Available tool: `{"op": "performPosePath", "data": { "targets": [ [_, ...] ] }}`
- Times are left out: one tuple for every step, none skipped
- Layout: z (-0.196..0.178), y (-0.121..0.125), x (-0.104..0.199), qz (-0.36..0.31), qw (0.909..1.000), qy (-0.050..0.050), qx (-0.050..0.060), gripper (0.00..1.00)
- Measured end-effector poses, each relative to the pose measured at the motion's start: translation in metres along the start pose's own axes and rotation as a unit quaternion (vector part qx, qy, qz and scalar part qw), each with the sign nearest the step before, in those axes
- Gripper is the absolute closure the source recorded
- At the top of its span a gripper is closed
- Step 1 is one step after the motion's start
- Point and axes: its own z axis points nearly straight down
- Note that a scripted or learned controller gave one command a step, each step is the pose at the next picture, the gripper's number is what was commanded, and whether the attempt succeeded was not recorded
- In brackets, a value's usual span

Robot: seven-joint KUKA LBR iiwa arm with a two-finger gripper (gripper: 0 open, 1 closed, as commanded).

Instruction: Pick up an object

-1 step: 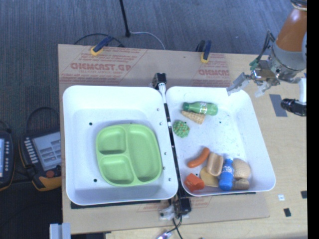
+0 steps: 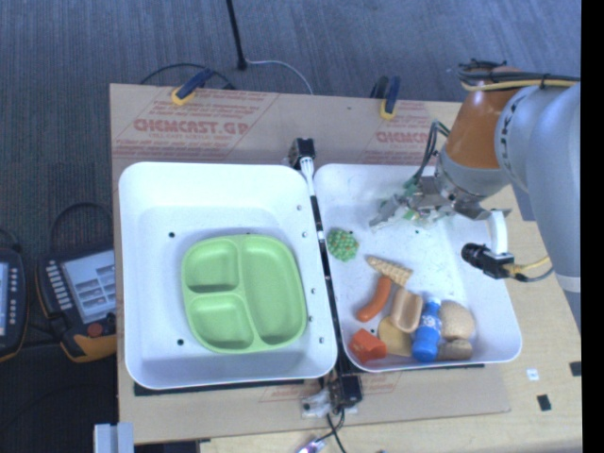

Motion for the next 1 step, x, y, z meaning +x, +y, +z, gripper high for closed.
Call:
{"op": "performPosePath", "data": {
  "targets": [
    [0.0088, -0.1271, 0.0232, -0.13, 0.9916, 0.0, -0.001, 0.0]
  ]
}}
